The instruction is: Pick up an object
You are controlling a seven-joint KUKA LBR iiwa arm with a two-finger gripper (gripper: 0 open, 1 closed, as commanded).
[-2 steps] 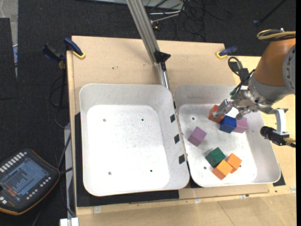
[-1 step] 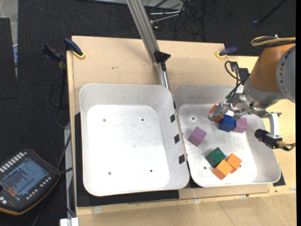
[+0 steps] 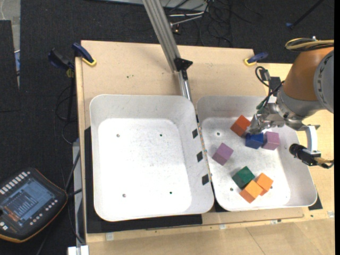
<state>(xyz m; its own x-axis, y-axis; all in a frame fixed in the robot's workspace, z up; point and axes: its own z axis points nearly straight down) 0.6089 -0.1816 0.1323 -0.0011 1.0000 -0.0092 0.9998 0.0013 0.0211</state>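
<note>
Camera view: the gripper (image 3: 258,127) sits low in the right bin (image 3: 303,195), near its far wall, directly over the blue block (image 3: 255,140); whether its jaws are open or closed, I cannot tell. An orange block (image 3: 240,125) and a purple block (image 3: 272,140) flank the blue one closely. The left bin (image 3: 101,142) offers wide free floor.

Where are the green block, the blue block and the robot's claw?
green block (image 3: 244,176): camera view, on its top face.
blue block (image 3: 255,141): camera view, on its visible side, just under the claw.
claw (image 3: 260,126): camera view, at its tip above the blue block.
</note>
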